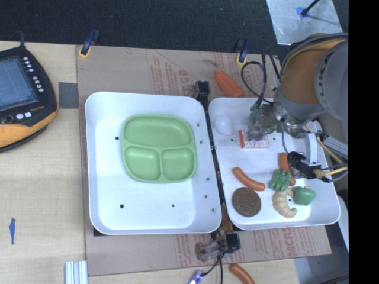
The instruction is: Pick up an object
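At the near edge of the right shallow white bin [331, 216], well below the gripper [259, 129], lie a round dark brown cookie-like disc [246, 201], a pale beige croissant-shaped toy [285, 204] and a green leaf-shaped plastic piece [304, 196]. Just above them, still nearer the camera than the gripper, sit a reddish-orange toy sausage [248, 178] lying at a slant, a green broccoli-like toy [280, 179] and a small orange carrot-like piece [285, 161] that touches the broccoli's top.

The gripper itself hangs low over the far half of the right bin, at the end of the grey arm with its orange band [308, 70]. Whether its fingers are spread or closed cannot be told from this angle. Directly beneath its tip lies a small red-and-white flat packet [253, 141], partly hidden by it. Just to the gripper's left rests a whitish translucent egg-shaped object [222, 125].

Further left, well apart from the gripper, the left shallow white bin [106, 158] holds a light green plastic divided plate with three compartments [159, 147].

Beyond the gripper, outside the bins on the brown cardboard sheet [148, 70], lies an orange carrot-shaped toy [228, 84]. Far to the left, on the wooden bench, sits a black and orange control pendant with a screen [21, 96].
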`<state>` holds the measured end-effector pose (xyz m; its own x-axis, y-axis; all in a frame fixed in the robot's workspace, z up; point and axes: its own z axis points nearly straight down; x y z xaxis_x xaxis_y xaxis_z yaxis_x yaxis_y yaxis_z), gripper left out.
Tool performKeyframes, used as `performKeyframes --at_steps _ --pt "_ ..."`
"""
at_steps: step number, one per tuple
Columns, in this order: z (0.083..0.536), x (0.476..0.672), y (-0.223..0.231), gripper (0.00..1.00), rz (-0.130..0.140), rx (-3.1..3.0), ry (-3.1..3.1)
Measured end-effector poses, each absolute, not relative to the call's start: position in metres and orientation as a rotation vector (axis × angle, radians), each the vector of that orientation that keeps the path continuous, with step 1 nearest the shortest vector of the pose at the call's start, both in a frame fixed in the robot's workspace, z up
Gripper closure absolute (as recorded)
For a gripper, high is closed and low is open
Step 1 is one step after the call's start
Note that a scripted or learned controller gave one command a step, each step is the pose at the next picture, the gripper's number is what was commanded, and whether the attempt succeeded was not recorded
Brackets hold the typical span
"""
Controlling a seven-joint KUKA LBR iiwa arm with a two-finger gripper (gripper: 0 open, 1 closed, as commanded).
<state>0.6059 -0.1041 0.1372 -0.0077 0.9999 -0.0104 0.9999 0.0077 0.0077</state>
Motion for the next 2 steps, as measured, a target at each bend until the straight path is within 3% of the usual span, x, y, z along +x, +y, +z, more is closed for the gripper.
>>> performKeyframes --at_steps 1,2 --pt "0.137 0.606 -0.104 0.0 -0.003 2.204 2.221" --pt "0.095 0.638 -0.103 0.0 0.001 2.211 2.224"
